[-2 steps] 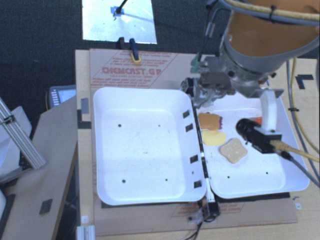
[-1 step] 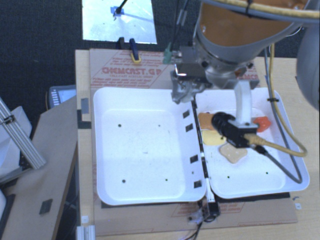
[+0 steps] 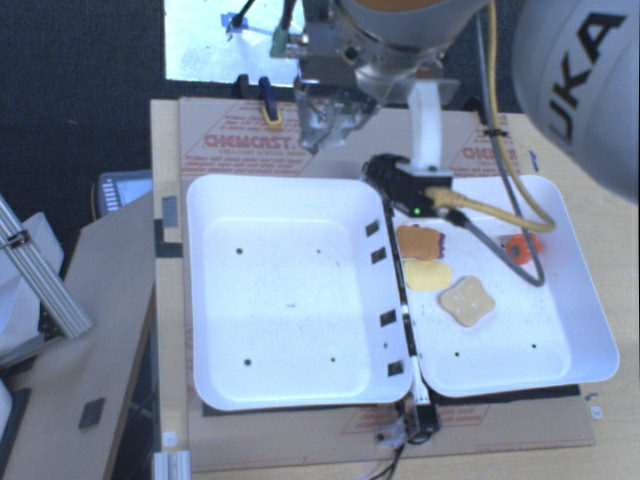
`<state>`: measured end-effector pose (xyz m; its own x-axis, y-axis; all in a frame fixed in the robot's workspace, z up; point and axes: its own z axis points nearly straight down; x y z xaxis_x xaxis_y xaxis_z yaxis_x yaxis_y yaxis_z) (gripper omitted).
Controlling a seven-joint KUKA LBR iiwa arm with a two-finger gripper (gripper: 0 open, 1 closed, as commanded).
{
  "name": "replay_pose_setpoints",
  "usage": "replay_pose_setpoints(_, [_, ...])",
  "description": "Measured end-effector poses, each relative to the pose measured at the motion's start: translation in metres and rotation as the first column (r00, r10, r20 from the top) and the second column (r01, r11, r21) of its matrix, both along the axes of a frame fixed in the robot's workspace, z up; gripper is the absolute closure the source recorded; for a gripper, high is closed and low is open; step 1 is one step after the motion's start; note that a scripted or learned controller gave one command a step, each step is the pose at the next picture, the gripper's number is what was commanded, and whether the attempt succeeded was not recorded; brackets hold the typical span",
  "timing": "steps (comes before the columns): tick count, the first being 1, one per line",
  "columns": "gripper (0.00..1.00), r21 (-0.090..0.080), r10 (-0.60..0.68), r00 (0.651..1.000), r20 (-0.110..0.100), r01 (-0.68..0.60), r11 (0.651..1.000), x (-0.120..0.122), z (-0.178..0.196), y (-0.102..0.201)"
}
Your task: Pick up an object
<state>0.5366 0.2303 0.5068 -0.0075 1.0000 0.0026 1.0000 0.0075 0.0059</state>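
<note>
Camera view: gripper (image 3: 325,128) hangs over bench behind left bin (image 3: 200,268), finger state unclear; toast slice (image 3: 466,301), yellow piece (image 3: 427,275) lie in right bin (image 3: 585,338).

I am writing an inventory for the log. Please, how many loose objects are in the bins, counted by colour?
Brown-orange: 1, a flat piece
Yellow: 1, a flat piece
Tan: 1, a toast-like piece
Orange-red: 1, a small object, partly behind a cable
Total: 4, all in the right bin
</note>
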Motion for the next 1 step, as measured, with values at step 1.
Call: replay_pose_setpoints(1, [1.00, 0.000, -0.001, 1.000, -0.002, 0.001, 1.000, -0.0307, 0.0299, 0.0042])
